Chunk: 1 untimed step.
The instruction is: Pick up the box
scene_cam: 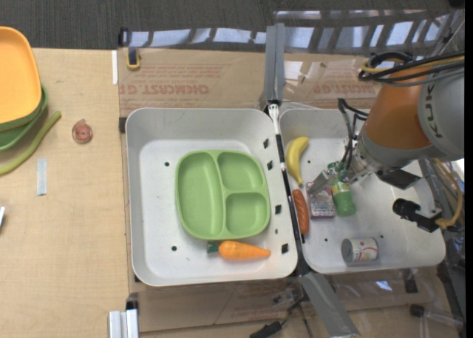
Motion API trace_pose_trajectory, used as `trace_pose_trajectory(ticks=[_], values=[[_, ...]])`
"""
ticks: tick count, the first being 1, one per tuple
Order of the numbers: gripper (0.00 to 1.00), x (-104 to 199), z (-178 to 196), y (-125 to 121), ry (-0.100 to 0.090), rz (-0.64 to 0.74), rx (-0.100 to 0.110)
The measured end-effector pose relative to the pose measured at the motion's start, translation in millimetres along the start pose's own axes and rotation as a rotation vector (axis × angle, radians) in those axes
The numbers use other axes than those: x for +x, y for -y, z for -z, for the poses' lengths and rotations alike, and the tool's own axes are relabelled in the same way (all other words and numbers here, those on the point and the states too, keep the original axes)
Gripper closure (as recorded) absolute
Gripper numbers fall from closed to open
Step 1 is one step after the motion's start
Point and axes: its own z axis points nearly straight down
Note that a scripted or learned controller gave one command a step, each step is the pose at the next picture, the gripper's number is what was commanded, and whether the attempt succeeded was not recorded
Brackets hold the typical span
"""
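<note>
Clutter crowds the right bin [414, 255] around the box [322, 202], a small flat carton with a pink and grey face lying near the bin's left side. The gripper [341, 174] hangs just above and right of it, its tips lost among the items, so whether they are spread or pinched cannot be told. A green bottle [344, 200] touches the box's right edge, a red sausage [301, 211] lies along its left, a banana [296, 156] sits above, and a tin can [361, 249] rests below, apart. The left bin [148, 255] holds a green divided plate [222, 194] and a carrot [241, 251].
</note>
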Motion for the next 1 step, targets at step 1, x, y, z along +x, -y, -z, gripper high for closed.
trace_pose_trajectory(ticks=[1], values=[[0.00, 1.3, 0.3, 14.9, 0.002, 0.066, -0.002]])
